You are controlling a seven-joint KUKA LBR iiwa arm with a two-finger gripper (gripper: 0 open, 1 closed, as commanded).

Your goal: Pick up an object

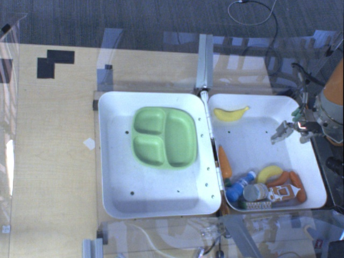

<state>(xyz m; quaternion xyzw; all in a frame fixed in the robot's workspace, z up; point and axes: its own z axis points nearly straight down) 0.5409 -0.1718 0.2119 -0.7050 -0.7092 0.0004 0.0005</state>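
My gripper (291, 135) hangs over the right side of the right bin (252, 144), open, with nothing between its fingers. Below it, along the bin's near edge, lie a yellow lemon-like fruit (270, 172), a silver can (257, 192), a blue bottle (238, 188) and orange carrot-like pieces (296, 185). An orange carrot (225, 162) rests against the bin's left wall. A yellow banana (231, 113) lies in the far left corner, well away from the gripper.
The left bin (115, 160) holds a green divided plate (164, 137). A metal divider post (203, 63) stands behind the seam between the bins. Bare white floor lies in the middle of the right bin.
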